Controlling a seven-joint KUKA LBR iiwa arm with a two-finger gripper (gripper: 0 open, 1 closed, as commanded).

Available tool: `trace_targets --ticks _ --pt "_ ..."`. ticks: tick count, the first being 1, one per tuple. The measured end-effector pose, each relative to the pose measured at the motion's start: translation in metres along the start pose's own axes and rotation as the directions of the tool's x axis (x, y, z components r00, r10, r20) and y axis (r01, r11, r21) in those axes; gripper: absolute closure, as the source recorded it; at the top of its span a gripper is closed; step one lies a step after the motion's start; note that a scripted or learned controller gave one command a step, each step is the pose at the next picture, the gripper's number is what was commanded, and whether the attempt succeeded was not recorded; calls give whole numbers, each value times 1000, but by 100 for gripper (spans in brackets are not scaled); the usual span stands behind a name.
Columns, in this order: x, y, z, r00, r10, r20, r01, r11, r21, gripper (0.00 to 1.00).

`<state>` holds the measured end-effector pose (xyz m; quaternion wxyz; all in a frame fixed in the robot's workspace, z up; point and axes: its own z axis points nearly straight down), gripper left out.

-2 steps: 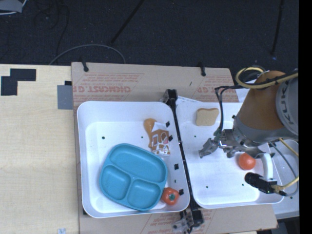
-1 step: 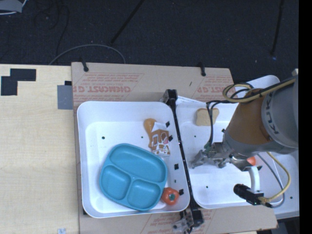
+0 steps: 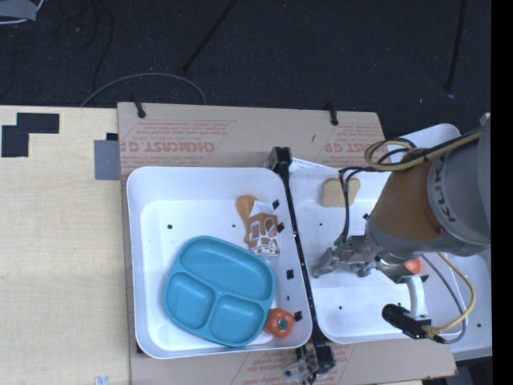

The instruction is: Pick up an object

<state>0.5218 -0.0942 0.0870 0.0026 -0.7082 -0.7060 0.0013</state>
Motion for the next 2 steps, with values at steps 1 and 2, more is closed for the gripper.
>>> trace_targets --ticks 1,2 --pt "-1 0 -11 1000 6 0 -6 1000 -1 100" --pt "1 3 -54 1000 -4 1 4 1000 -6 100"
